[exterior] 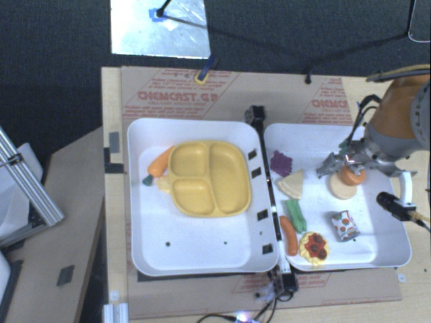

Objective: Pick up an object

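My gripper hangs over the back right of the right bin, directly above a round orange and tan toy food and overlapping its top. The view does not settle whether that piece is held. To its left lie a purple grape bunch and a pale wedge. Nearer the front are a green vegetable, an orange-red sausage, a small plate of spaghetti and a patterned little box.
The left bin holds a yellow divided plate with a carrot at its left edge. A black ridge separates the bins. A black part of the arm juts over the right bin's right side.
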You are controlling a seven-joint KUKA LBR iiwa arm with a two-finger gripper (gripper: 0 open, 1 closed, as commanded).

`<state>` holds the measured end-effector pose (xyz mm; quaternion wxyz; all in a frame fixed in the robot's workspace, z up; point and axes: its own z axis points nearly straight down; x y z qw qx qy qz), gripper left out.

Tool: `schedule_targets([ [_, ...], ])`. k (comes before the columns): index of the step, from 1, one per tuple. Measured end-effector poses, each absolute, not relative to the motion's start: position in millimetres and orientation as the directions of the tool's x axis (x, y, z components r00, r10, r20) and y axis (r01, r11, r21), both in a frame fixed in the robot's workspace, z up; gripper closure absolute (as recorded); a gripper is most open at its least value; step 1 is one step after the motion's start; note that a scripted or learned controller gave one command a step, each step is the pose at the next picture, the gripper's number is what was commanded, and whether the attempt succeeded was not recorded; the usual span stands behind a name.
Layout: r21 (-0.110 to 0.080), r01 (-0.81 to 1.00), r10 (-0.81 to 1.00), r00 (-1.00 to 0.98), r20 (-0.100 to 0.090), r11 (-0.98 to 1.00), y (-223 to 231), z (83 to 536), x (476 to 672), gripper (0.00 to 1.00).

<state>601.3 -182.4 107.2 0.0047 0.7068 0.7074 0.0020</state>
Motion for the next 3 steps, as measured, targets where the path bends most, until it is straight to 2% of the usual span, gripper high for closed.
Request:
schedule_targets([
  [1,0.01,1.0,1.0,-0.001,-0.004,0.001,-182.5,116.3,601.6,1.0],
  [3,0.007,1.0,1.0,-0.004,-0.002,0.005,-183.1,228.0,603.3,1.0],
])
